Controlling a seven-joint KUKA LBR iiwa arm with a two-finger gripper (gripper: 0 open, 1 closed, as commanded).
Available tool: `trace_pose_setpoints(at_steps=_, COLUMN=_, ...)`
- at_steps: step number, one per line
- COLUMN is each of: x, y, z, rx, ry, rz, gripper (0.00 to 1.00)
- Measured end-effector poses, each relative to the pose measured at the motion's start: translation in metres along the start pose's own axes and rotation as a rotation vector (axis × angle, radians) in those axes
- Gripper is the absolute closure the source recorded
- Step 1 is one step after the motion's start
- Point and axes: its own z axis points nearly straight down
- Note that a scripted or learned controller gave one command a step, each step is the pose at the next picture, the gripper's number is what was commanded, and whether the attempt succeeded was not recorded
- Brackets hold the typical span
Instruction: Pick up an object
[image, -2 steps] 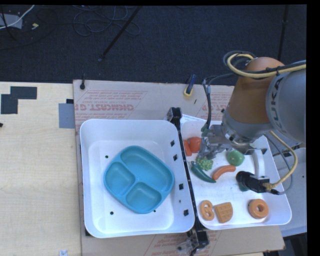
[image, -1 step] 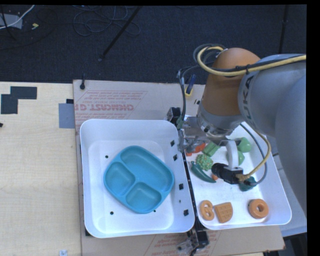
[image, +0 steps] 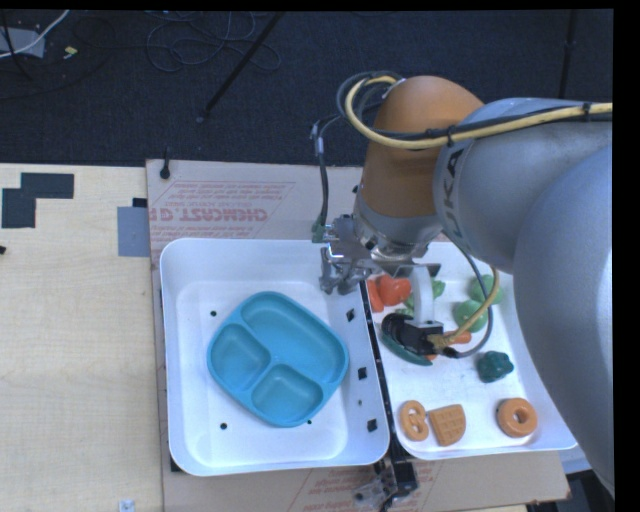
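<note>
Several toys (image: 517, 417) lie in the right bin (image: 482, 440), none seen lifted. Gripper (image: 345, 272) hangs over that bin's far-left corner, just beside the red toy (image: 390, 291); whether open or closed cannot be told. Pick outstanding.

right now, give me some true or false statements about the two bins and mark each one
1. The blue plate lies in the left bin. True.
2. The plate has three compartments. True.
3. The orange ring lies in the left bin. False: it lies in the right bin, near its front right corner.
4. The arm reaches in from the view's left. False: it comes in from the right.
5. The pretzel and the tan square piece lie side by side. True.
</note>
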Motion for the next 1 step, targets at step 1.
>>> trace_pose_setpoints(at_steps=1, x=-0.0071, y=0.0024, z=0.0208, rx=0.005, ry=-0.004, rz=0.006, gripper=1.00)
